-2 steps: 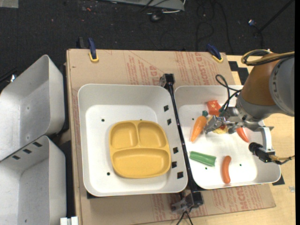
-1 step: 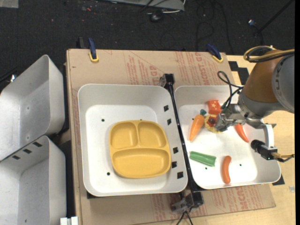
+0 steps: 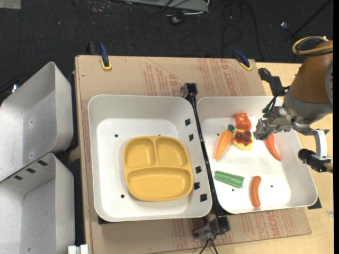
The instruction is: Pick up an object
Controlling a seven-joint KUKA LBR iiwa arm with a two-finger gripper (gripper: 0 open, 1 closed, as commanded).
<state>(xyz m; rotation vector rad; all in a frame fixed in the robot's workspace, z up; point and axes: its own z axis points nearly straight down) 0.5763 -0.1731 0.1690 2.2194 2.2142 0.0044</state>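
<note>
The right white bin holds several toy foods. An orange carrot lies at its left, with a red piece behind it and a small yellow-and-red piece beside it. A red pepper lies toward the right. A green vegetable and a red-orange sausage lie near the front. My gripper hangs low over the bin, between the yellow-and-red piece and the red pepper, just left of the pepper's top end. The arm's grey body and orange band rise to the right.
The left white bin holds a yellow divided plate. A black divider bar runs between the bins. Two blue clamps grip the cardboard base at the back. White bins stand off to the left.
</note>
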